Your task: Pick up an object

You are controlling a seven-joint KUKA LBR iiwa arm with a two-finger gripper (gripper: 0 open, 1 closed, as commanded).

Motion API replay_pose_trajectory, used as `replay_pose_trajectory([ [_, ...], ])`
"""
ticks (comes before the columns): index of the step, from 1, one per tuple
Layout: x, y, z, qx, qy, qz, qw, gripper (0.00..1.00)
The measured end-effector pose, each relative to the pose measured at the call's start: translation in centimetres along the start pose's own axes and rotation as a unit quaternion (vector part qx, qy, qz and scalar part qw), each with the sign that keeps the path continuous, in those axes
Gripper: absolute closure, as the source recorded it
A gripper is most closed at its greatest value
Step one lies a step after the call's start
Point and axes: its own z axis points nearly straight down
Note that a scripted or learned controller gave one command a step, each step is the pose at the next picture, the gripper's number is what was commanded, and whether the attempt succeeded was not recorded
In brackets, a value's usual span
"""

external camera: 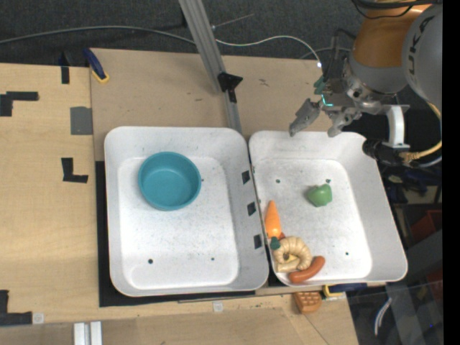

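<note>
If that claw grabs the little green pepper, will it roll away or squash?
The green pepper looks rounded and glossy, so it may roll or slip from the gripper. It looks like a small plastic toy, so probably light and firm.

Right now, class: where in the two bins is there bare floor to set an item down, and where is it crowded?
Left bin: bare floor below and right of the blue bowl. Right bin: bare along the far wall under the open gripper, and right of the green pepper. Crowded: the near-left corner, where carrot, pretzel and sausage bunch together.
</note>
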Motion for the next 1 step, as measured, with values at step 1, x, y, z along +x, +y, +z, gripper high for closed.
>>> replay_pose_trajectory([
  [1, 0.0, 0.0, 0.0, 0.0, 0.0, 0.0, 1.0, 0.0],
])
